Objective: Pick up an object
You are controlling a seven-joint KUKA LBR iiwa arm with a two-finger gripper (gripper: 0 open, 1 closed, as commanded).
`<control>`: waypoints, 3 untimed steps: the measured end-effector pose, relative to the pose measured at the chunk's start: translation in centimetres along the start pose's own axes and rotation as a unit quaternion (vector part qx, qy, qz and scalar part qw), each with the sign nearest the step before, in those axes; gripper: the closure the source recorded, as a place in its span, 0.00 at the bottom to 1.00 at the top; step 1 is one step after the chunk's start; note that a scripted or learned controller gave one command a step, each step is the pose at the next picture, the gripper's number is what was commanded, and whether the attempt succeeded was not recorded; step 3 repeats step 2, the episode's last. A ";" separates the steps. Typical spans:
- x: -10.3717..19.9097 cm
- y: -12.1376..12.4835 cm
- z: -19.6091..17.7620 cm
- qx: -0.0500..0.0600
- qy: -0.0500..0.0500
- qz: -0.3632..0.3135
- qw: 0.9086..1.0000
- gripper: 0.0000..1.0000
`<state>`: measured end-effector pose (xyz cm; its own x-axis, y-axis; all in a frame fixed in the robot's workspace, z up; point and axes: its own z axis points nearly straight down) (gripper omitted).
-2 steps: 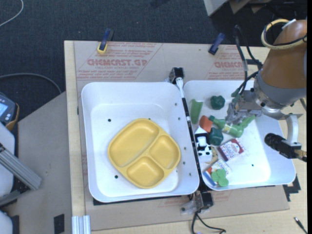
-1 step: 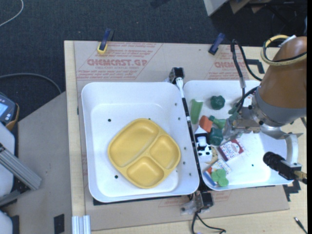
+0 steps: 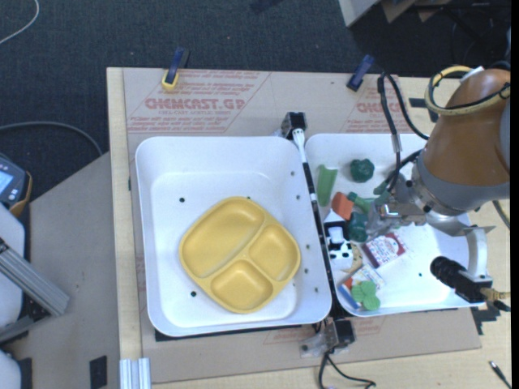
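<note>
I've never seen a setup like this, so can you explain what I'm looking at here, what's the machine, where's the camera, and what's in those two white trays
This is one picture from a camera fixed above a bench, looking down at a slant. The big grey and orange shape on the right is a robot arm, and its gripper is reaching down into the right bin. I can't tell whether its fingers are open or closed, or whether it holds anything. Its job is to pick up an object. The right bin holds a jumble of small items, among them a dark green round piece, a red-and-white packet and a light green toy. The left bin holds a yellow divided plate with three compartments. Both bins sit on a brown board.
</note>
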<state>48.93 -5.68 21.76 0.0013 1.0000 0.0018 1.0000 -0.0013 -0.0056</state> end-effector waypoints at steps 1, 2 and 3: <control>0.6 -0.6 0.3 -0.001 0.000 -0.001 1.000 1.00; 0.7 -0.3 0.3 -0.003 -0.001 0.000 1.000 1.00; 0.7 -0.3 0.3 -0.003 -0.001 0.000 1.000 1.00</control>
